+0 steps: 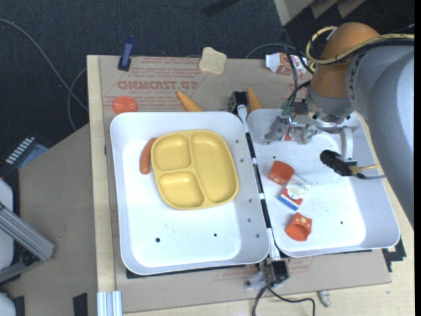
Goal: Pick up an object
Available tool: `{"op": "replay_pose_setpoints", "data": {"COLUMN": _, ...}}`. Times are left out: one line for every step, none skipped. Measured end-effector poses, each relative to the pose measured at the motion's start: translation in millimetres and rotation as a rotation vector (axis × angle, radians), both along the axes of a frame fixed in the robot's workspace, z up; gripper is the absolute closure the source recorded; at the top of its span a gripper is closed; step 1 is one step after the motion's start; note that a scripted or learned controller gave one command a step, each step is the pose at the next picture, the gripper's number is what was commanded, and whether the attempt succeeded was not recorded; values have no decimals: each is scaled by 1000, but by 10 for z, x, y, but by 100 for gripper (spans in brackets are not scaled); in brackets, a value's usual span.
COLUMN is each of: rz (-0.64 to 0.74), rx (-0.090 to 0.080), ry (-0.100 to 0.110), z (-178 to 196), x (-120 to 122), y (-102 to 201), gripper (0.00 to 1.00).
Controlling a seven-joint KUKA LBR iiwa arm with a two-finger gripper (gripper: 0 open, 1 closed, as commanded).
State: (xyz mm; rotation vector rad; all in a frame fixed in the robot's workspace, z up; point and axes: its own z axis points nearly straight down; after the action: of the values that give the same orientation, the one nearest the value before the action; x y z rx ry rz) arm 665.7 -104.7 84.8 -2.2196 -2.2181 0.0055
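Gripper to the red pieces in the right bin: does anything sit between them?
Nothing visible does. The gripper hangs at the right bin's upper left; bare bin floor separates it from the nearest red piece.

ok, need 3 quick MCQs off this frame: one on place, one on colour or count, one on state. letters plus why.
1. Where does the yellow divided plate lie?
A. in the left bin
B. in the right bin
C. on the cardboard outside the bins

2. What colour is the sausage beside the plate?
A. blue
B. orange-red
C. green

3. How does the plate sit?
A. upside down
B. on edge against the bin wall
C. flat, compartments facing up

Key: 1 A, the plate rests on the floor of the left bin. 2 B, the sausage by the plate's left rim is orange-red. 3 C, all three hollows show from above.
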Motion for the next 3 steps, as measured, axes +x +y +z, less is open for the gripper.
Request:
{"op": "replay_pose_setpoints", "data": {"rz": 0, "rx": -1, "ry": 0, "z": 1, "x": 0, "y": 67, "gripper": 0}}
{"op": "replay_pose_setpoints", "data": {"rz": 0, "rx": -1, "ry": 0, "z": 0, "x": 0, "y": 80, "gripper": 0}}
{"op": "replay_pose_setpoints", "data": {"rz": 0, "rx": 0, "ry": 0, "z": -2, "x": -1, "y": 56, "gripper": 0}}
